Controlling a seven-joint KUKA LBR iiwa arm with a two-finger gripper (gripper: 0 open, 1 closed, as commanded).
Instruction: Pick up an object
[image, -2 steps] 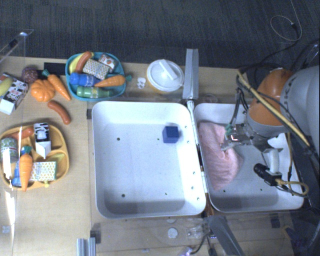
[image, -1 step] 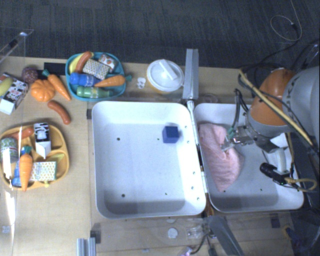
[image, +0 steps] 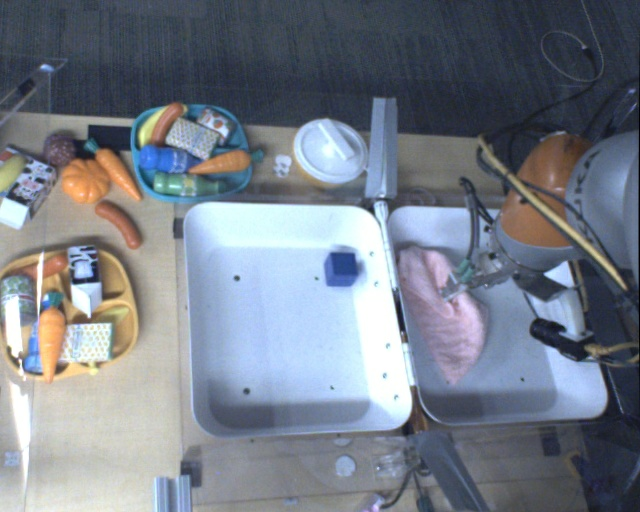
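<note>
Ok, front edge first: bare tan bench (image: 110, 440), then the near walls of the two white bins, standing side by side and touching along the middle seam.

Left bin (image: 270, 350): the floor is mostly bare. The one object is a small blue cube (image: 342, 268), in the far-right part, near the seam wall but not touching it.

Right bin (image: 520, 390): a pink cloth (image: 443, 315) lies crumpled along the bin's left side. It runs from about mid-floor up toward the far-left corner, just beside the seam wall.

Gripper (image: 461, 284): it sits at the cloth's right edge, low over the fabric and about level with the cloth's upper half. Can't tell whether it is released or clenched. Contact with the cloth looks likely, but a grasp is not visible. The arm (image: 545, 205), with its orange band, comes in from the right over the far-right part of that bin, with cables draped around it.

Left of the bins, a yellow plate (image: 126, 300) holds toy food: a carrot (image: 50, 338), a patterned box (image: 88, 342) and a black-and-white carton (image: 84, 276).

Farther back, a red sausage (image: 120, 225) and an orange pumpkin (image: 83, 181) lie loose on the bench. A blue bowl (image: 238, 178) packed with toy items stands behind the left bin.

A white round lid (image: 332, 148) sits behind the seam, just left of a grey upright post (image: 381, 150).
</note>
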